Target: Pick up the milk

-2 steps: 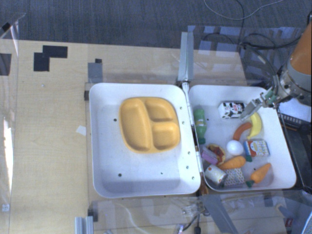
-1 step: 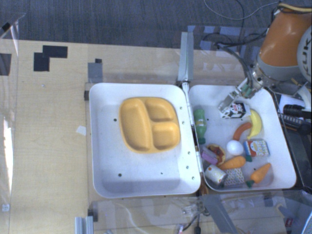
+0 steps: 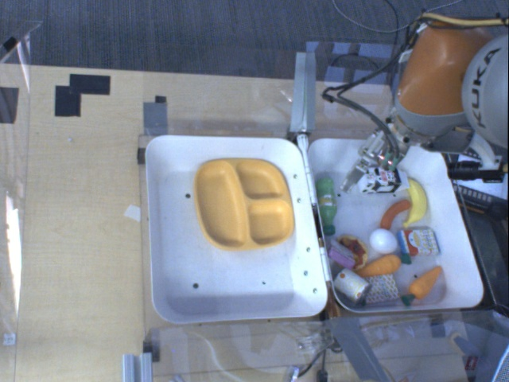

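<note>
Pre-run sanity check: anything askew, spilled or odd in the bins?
Nothing spilled or damaged. Right bin toys lie jumbled along its near edge; the milk carton lies flat beside the egg. Yellow tray sits slightly rotated in the left bin.

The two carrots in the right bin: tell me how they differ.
The carrot near the bin's middle lies close to level beside the white egg; the carrot by the front right corner slants, with its green end low at the left. The first looks paler. Both are orange, tapered and lie in the right bin.

Probably a robotics lab, wooden bench (image 3: 79,213), loose cables (image 3: 362,10), grey carpet (image 3: 159,14), KUKA arm (image 3: 445,62)
</note>
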